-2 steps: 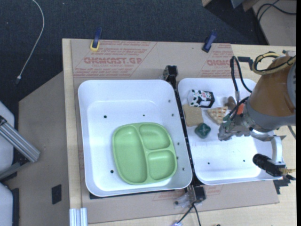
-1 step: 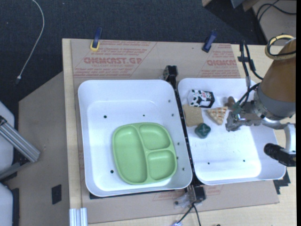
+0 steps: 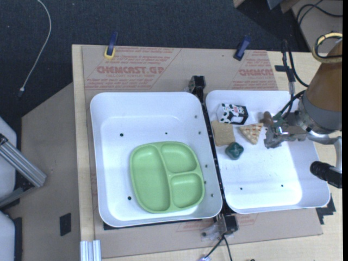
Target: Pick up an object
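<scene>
A grey robot arm [image 3: 326,99] with an orange band reaches in from the right over a cardboard-topped bench [image 3: 163,64] that carries two shallow white bins side by side. Its gripper [image 3: 270,129] hangs over the upper middle of the right bin [image 3: 272,189], the metal fingers [image 3: 267,118] pointing left toward a small cluster of things; nothing can be seen between them, and how far apart they stand cannot be told from this angle.

The cluster lies in the right bin's upper left part. A small black-and-white carton [image 3: 232,113] sits nearest the far rim. Just below it, against the bin's left wall, lies a flat tan square [image 3: 223,133] (it looks like a piece of cardboard or toast, hard to say which). To the right of that is a tan waffle-patterned wedge [image 3: 251,132], just beside the fingertips. A dark green ball-like lump [image 3: 235,150] rests in front of the tan square, close to its lower corner.

The left bin [image 3: 109,145] holds a pale green divided plate [image 3: 166,176] with three compartments, lying flat in the near half.

Two clips, one blue and yellow [image 3: 111,47] and one blue [image 3: 242,48], sit at the far edge of the bench.
</scene>
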Motion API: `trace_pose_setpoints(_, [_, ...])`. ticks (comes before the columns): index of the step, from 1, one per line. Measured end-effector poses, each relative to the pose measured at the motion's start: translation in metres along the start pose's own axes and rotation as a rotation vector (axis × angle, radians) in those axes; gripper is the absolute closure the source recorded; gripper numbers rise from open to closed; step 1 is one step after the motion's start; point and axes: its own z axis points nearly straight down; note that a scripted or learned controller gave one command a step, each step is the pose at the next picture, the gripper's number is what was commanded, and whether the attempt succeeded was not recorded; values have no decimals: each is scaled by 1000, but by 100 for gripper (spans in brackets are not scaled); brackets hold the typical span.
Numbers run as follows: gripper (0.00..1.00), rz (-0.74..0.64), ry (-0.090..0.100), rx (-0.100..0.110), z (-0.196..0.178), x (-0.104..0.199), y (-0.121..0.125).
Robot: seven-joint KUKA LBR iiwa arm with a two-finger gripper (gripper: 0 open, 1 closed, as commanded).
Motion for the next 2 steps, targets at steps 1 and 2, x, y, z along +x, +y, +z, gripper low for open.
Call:
trace_pose_setpoints(1, [100, -5, 2, 2, -9, 55, 10])
trace_pose_setpoints(2, [100, -5, 3, 4, 3, 114, 21])
